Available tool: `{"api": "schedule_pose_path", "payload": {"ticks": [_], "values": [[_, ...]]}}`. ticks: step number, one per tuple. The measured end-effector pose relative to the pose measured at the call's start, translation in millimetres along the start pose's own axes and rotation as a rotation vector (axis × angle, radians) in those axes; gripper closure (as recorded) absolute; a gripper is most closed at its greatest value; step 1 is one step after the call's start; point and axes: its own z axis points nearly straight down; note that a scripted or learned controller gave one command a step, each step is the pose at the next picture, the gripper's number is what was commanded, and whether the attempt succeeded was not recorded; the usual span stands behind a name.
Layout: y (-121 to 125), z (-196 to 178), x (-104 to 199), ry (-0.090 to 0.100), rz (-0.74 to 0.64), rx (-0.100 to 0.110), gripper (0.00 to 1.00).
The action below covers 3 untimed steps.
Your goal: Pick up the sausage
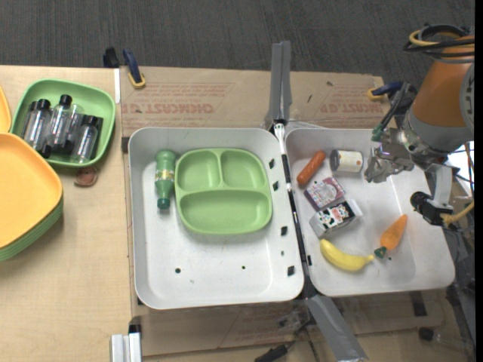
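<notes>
The sausage (310,168) is a reddish-orange stick lying slantwise at the back left of the right bin (400,274), close to the divider. My gripper (379,167) hangs over the back right part of that bin, well to the right of the sausage and just right of a small white roll (348,161). Nothing shows between its fingers.
The right bin also holds two small cartons (330,204), a banana (346,256) and a carrot (392,234). The left bin (151,270) bears a green divided plate (223,190) and a green bottle (164,177). Outside, at left, sit orange plates (26,198) and a green tray of vials (64,123).
</notes>
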Motion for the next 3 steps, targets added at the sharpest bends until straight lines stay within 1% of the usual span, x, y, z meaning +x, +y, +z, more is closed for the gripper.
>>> {"api": "schedule_pose_path", "payload": {"ticks": [1, 2, 3], "values": [[5.0, 22.7, 7.5, 0.000, -0.313, 0.000, 1.00], [55.2, 6.8, -10.9, -0.002, -0.454, -0.004, 1.00], [66.7, -12.6, -8.6, -0.002, -0.116, -0.002, 1.00]]}}
